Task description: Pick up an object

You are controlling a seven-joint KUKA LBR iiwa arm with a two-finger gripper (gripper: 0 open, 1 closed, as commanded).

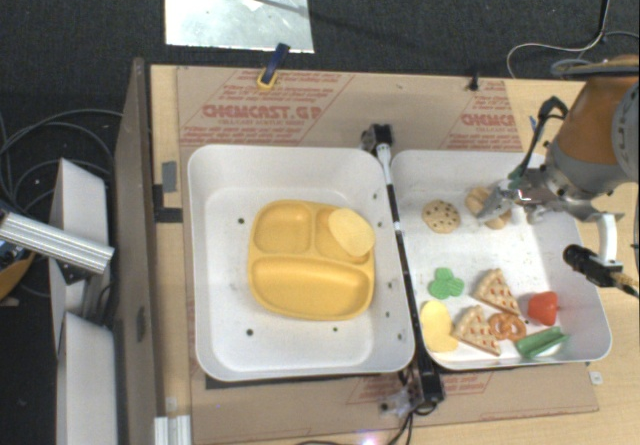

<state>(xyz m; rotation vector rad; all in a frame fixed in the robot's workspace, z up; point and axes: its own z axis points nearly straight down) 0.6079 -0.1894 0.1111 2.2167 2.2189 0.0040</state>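
My gripper (505,199) reaches in from the right and hangs low over the far part of the right bin (590,328). A small tan food piece (482,203) lies right at its tip, and I cannot tell whether they touch. A round cookie (439,216) sits just left of that. Nearer the front lie a green clover shape (446,284), a yellow piece (436,325), two waffle wedges (494,289) (477,330), a pretzel (508,324), a red piece (542,307) and a green pod (541,341).
The left bin (215,233) holds a yellow divided plate (300,283) with a pale yellow disc (351,231) in its upper right compartment. A black divider rail (395,223) separates the bins. Cables run at the right edge (560,53).
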